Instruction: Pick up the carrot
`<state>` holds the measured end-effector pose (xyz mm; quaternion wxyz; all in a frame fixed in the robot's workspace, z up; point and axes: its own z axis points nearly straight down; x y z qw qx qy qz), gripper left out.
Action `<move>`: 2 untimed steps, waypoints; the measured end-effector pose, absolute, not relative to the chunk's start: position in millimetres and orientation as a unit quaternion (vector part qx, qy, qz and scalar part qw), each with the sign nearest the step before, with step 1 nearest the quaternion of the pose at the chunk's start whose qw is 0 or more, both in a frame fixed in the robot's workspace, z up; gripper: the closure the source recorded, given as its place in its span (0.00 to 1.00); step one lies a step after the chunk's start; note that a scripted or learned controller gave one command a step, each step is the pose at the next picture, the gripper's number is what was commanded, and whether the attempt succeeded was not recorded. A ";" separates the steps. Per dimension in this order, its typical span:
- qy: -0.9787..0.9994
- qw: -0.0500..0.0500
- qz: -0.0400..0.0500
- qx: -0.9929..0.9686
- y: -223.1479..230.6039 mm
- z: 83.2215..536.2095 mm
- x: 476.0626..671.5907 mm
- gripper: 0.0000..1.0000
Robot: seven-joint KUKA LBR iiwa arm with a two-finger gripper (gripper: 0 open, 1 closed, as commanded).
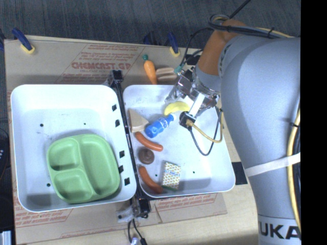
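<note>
Two shallow white plastic bins are seen side by side on the cardboard-covered counter (pixel 102 55). The left bin (pixel 30 101) is occupied by a light green divided plastic tray (pixel 82 167) lying in its near half.

The small orange carrot with a green top (pixel 149 69) is found outside both bins, on the cardboard just beyond the far rim of the right bin (pixel 217 157), beside a pale tan wooden block (pixel 166 74) that it appears to touch.

Inside the right bin, a blue plastic bottle with a white cap (pixel 158 126) is laid near the centre, with a beige wedge-shaped piece (pixel 137 120) just to its left. A yellow banana-like piece (pixel 176 107) is seen just beside the gripper (pixel 190 106). Nearer the camera, a reddish-orange sausage (pixel 149 142), a round brown disc (pixel 146 156), a second sausage (pixel 150 180) and a small patterned packet (pixel 171 174) are spread out.

The grey arm with its orange band (pixel 212 47) is reached in from the right, and the gripper is held low over the far part of the right bin. Whether the jaws are spread or pressed together cannot be told. The carrot is left well apart from the gripper.
</note>
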<state>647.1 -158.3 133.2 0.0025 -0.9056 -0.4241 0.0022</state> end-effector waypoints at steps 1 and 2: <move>-0.309 0.003 0.003 -0.951 -166.2 91.4 647.7 0.00; -0.194 0.001 0.001 -0.981 -196.6 175.5 643.4 0.00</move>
